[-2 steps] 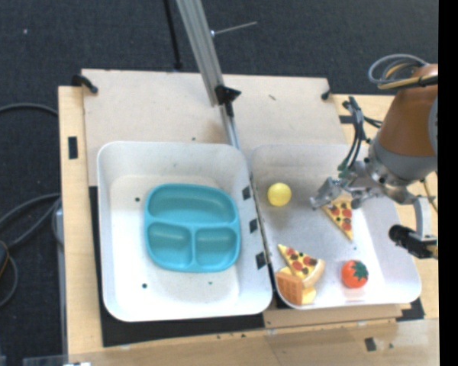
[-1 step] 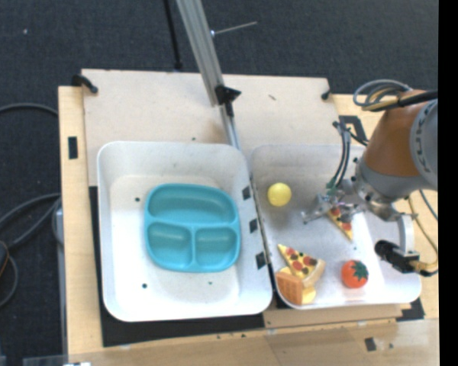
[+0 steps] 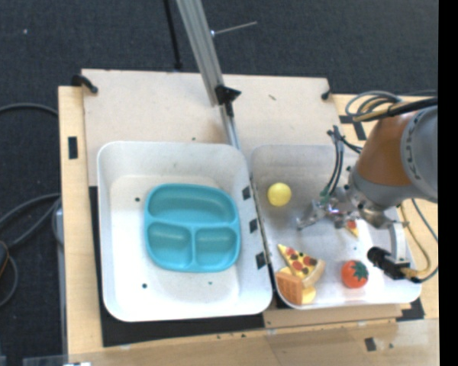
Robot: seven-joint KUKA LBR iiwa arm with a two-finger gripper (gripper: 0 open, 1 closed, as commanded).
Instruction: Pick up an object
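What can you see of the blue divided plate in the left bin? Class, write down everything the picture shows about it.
The blue divided plate is a light turquoise tray with rounded corners, seemingly smooth plastic. Raised ridges split it into three compartments: one long one along the far side and two smaller ones nearer the camera. It lies flat and upright near the middle of the left bin, slightly turned, resting on the bin's white floor. Nothing lies in it, and nothing else touches it.
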